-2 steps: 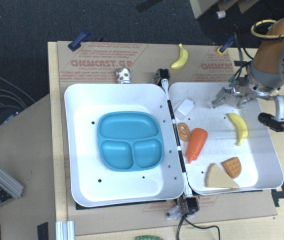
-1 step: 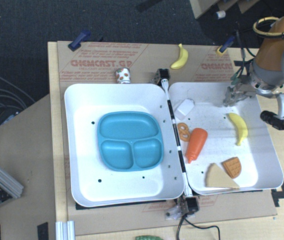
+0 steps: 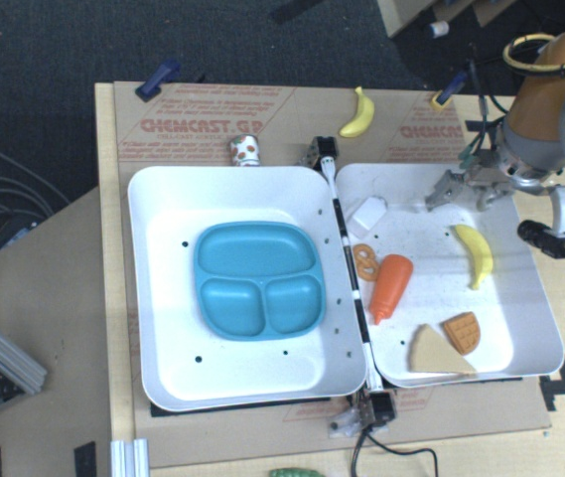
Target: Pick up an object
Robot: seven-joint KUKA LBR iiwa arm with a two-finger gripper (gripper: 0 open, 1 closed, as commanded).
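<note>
So the worktop [image 3: 212, 117] has two shallow white bins side by side. The left bin [image 3: 163, 266] has a blue divided tray [image 3: 258, 278] sitting pretty much in its middle, three compartments, nothing in them as far as I can see. The right bin [image 3: 530, 306] is where the stuff is: a yellow banana [image 3: 475, 253] toward the bin's right side, an orange carrot [image 3: 389, 285] lying tilted near the left wall, a little pretzel [image 3: 364, 260] just beside the carrot's top end, a white block [image 3: 366, 214] up near the far left corner, and along the near edge a tan wedge [image 3: 435, 352] with a brownish bread-looking piece [image 3: 462, 332] right next to it. The arm [image 3: 545, 107] comes in over the far right corner of the right bin, and the end effector [image 3: 463, 189] hangs there over the bin's far edge, above the banana but apart from it. I honestly can't tell how it's set or whether it has anything; too small and cluttered. Outside the bins, on the far strip of the worktop, there's a second banana [image 3: 357, 115], a small spotted cup-like thing [image 3: 245, 150] and a blue clip [image 3: 157, 80] at the far left corner.
</note>
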